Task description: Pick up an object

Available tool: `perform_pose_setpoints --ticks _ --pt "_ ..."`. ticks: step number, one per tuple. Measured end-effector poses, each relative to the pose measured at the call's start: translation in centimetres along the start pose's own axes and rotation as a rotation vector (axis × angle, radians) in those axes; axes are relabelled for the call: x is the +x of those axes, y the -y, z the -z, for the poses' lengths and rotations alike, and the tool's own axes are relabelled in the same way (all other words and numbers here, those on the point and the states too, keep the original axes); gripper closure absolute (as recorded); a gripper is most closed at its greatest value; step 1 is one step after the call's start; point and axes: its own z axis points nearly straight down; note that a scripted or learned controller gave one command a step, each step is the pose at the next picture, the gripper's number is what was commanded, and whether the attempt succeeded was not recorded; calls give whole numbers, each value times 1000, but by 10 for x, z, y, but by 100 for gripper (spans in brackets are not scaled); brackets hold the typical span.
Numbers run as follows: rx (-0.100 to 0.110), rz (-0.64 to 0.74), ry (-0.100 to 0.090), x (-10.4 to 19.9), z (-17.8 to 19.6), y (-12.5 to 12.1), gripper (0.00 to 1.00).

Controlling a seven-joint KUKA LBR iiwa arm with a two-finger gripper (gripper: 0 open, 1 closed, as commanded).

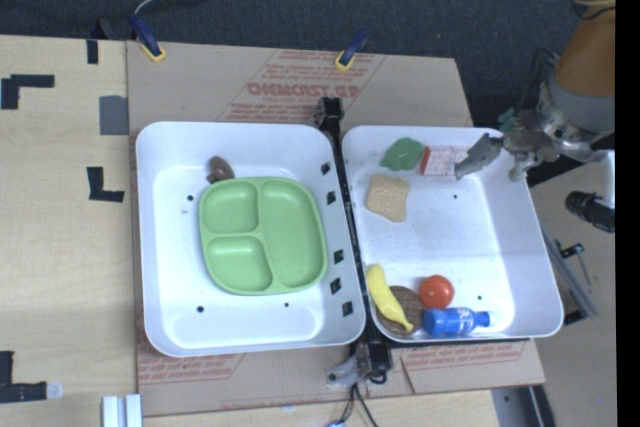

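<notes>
The pincer (492, 156) hangs over the upper right corner of the right bin (520, 245), its fingers spread with nothing between them. Just to its left lies a small red-and-white packet (438, 160), close to the near fingertip, and beyond that a green leafy piece (402, 153). A tan bread slice (388, 198) rests lower left, well apart.

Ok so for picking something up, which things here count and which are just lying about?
Pickable, in the right bin:
green leaf-shaped toy
small red-and-white packet
tan bread slice
yellow banana
red tomato
blue plastic bottle
claw

In the left bin, away from the claw:
green divided plastic plate
small brown lump
</notes>
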Motion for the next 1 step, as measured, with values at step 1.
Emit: perform_pose_setpoints --ticks 1 --pt "1 1 0 44 -67 -74 0"
